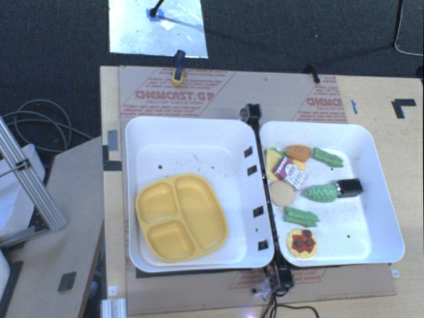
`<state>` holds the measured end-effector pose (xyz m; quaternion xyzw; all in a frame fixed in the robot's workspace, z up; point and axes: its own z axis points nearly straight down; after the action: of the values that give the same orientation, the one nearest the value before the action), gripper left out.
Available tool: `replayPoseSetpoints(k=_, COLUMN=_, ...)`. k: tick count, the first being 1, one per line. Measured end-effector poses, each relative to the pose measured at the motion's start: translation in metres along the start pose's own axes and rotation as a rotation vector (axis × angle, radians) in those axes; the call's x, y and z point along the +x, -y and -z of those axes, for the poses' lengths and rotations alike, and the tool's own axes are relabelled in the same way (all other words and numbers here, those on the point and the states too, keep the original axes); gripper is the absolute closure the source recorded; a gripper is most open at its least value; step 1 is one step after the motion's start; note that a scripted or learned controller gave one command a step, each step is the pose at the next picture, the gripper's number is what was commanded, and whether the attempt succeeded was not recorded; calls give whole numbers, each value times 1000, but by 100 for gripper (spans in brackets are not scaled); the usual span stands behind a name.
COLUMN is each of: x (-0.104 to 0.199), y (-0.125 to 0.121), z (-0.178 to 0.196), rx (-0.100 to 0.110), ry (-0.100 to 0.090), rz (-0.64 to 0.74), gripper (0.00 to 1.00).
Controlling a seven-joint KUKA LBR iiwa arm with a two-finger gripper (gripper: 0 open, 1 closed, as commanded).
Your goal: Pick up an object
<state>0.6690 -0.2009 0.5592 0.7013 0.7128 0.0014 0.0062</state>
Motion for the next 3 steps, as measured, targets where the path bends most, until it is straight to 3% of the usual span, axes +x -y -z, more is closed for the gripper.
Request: replayPoseSetpoints(k=3, x=1, y=-1, z=35, rx=-11, ry=8, rz=17, gripper=100)
